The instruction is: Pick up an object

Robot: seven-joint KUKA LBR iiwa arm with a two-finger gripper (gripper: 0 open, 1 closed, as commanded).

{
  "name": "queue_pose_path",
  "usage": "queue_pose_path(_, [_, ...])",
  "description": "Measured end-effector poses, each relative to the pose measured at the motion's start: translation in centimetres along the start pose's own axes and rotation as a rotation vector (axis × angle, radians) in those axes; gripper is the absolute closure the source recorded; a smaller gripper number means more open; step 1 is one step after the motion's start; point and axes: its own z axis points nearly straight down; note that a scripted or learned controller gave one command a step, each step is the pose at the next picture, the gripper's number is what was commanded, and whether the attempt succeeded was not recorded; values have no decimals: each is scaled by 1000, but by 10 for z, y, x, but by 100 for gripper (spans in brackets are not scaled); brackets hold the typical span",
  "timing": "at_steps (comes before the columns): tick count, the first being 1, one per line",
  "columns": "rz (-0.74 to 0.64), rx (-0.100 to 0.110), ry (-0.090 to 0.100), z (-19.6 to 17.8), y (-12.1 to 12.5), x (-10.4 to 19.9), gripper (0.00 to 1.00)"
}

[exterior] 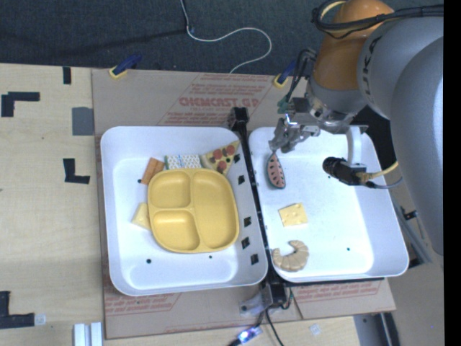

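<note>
My gripper (282, 140) hangs over the back left part of the right bin (360, 222), just above a watermelon slice (276, 171) that lies by the bin's left wall. A yellow cheese slice (292, 214) lies mid-bin, and a tan croissant (291, 255) rests near the front left corner. Nothing shows between the fingers.
The left bin (122, 193) holds a yellow divided plate (193, 209), with a pizza slice (222, 156), an orange piece (152, 169) and other small food toys behind it. A black clamp sits on the divider between the bins. A white cable runs across the dark floor at the back.
</note>
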Motion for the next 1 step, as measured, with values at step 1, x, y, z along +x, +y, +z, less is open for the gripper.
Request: queue_pose_path(1, [1, 0, -1, 7, 4, -11, 100])
